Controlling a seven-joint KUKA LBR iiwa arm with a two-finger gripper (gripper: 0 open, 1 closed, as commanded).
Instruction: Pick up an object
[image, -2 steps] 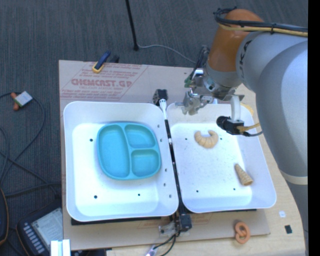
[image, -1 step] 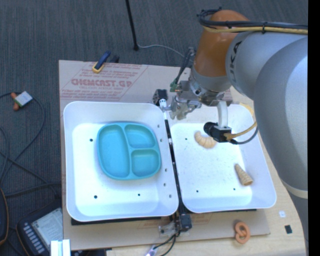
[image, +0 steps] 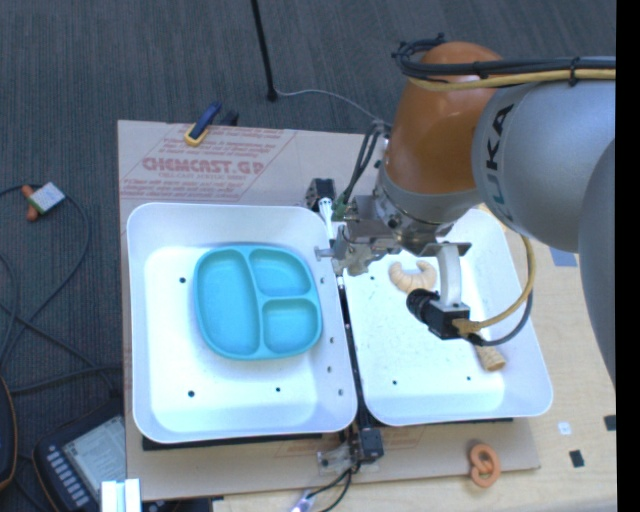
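Landmark: right bin (image: 440, 385). Left bin (image: 160, 330) set touching its left side; blue divided plate (image: 258, 300) laid inside left bin. Pincer (image: 362, 250) seen over right bin's left rim; grip state cannot be told. Tan curved piece (image: 408, 276) lying in right bin's upper middle, beside pincer. Orange ring (image: 484, 464) on bench below right bin.

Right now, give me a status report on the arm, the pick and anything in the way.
Claw low over the right bin's left edge. Pale curved object lies beside it, ungrasped as far as seen. Blue divided plate in left bin. Arm body overhangs right bin.
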